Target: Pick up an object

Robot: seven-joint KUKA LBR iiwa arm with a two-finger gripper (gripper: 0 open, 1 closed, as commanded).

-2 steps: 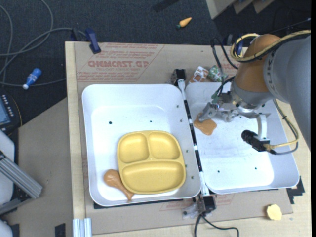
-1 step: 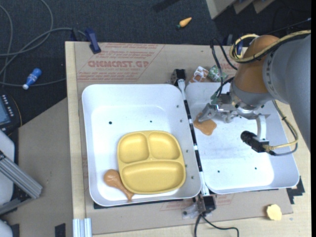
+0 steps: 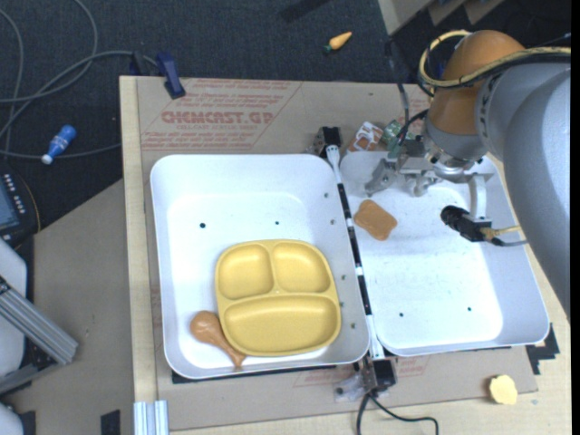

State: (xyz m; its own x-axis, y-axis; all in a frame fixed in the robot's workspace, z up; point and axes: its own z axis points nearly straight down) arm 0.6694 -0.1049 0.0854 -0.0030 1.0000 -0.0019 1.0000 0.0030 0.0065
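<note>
My fingers [image 3: 381,179] stand apart with nothing between them at the back of the right bin [image 3: 435,288]. The tan block [image 3: 374,219] lies just in front of them, close beside that bin's left wall. That wall is the risk, I judge: as I come down, one finger could catch the rim or push the block aside, and the block is small, flattish, bread-brown and round-cornered, lying slightly askew.

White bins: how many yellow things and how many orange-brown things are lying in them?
Yellow: 1, the divided plate
Orange-brown: 2, the drumstick toy beside that plate, and the bread-like piece in the other bin
Total: 3
</note>
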